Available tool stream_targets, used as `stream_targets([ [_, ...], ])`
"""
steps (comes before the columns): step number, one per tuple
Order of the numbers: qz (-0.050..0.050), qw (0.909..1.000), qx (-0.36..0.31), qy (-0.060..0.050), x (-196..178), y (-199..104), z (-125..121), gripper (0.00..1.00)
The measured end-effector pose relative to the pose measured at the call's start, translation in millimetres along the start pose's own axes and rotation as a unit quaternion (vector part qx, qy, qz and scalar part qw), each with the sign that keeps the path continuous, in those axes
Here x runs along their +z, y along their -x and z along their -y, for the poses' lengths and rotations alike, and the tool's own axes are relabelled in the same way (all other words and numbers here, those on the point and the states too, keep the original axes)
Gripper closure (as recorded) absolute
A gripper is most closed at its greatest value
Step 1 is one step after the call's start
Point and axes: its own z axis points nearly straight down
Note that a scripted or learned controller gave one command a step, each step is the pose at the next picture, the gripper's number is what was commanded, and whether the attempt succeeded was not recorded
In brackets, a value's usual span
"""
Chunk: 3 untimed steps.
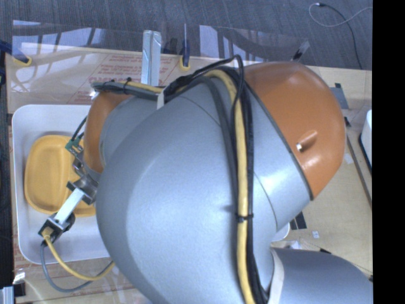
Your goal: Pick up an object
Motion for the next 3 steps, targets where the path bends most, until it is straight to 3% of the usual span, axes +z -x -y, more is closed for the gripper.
stream_targets([
  [1,-0.018,0.9942,0.105,0.006,18.8,7.5,4.8,1.0],
  [2,-0.016,0.9745,0.224,0.006,21.4,-5.7,27.9,1.0],
  [3,-0.002,0.9658,0.259,0.001,7.5,-2.5,-10.8,1.0],
])
